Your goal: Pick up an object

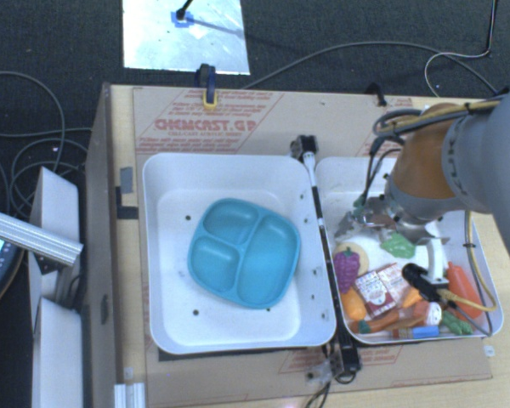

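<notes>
The right bin holds a heap of small toy foods: a purple grape bunch, a cream round piece, a green piece, a red-and-white packet, an orange carrot and several more along the front wall. The arm reaches in from the right, and its gripper hangs low over the middle of this bin, just behind the cream piece and the green piece. Nothing shows between its fingers.
A blue divided plate lies in the middle of the left bin. A narrow divider separates the two bins. Cables run behind the bench, and a silver sheet lies on the floor beyond.
</notes>
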`<control>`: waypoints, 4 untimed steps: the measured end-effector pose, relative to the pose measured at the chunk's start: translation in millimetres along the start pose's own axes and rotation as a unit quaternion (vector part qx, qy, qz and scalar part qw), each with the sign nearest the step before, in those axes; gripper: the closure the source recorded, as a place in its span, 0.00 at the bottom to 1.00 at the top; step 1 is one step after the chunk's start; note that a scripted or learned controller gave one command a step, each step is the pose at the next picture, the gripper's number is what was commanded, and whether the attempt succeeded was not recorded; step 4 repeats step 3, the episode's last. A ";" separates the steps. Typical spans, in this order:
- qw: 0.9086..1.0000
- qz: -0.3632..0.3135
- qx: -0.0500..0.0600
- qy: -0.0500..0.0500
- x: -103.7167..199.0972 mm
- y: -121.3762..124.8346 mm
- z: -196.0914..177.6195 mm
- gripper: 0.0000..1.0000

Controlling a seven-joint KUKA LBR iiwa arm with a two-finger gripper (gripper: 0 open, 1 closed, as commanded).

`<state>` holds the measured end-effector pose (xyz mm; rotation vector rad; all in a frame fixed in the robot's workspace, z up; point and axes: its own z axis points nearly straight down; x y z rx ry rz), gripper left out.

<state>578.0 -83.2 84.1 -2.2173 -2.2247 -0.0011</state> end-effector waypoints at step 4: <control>1.000 0.001 0.000 -0.001 -62.2 4.7 -73.7 0.00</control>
